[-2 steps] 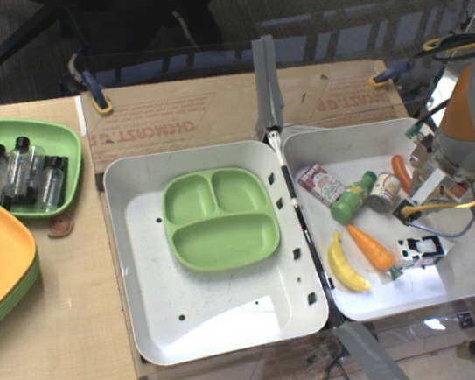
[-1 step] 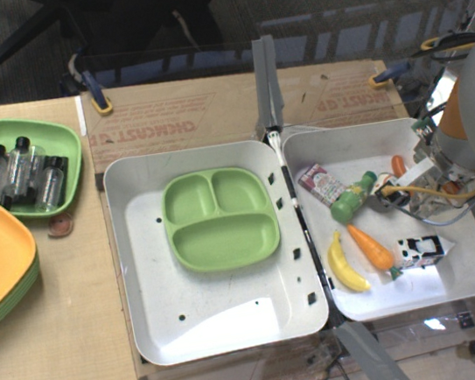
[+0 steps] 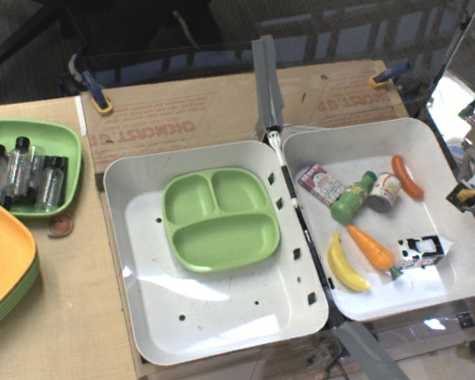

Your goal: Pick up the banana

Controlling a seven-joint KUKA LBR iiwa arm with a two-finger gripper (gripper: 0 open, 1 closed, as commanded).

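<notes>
Your target, the small curved yellow plastic banana [image 3: 347,264], lies flat in the right shallow white bin [image 3: 463,282], close to that bin's left wall and toward its near edge, running roughly along the wall with its curve bowed away from it. Just beside it on the right lies an orange toy carrot with a green top [image 3: 373,248], close enough at the upper end that the two may be touching; a small black-and-white carton [image 3: 421,251] sits further right. Further back lie a green bottle [image 3: 352,198], a silver can [image 3: 383,192], a pink packet [image 3: 322,184] and a red sausage-shaped piece [image 3: 407,178]. The left white bin [image 3: 152,330] carries a green divided plate [image 3: 220,218]. At the right edge of the bench there is only indistinct hardware, so you cannot tell where the gripper is or how it is set. Expect the banana to be light, stiff and smooth, likely slippery; take it across its narrow middle, coming in square to its length, minding the wall and the carrot.
</notes>
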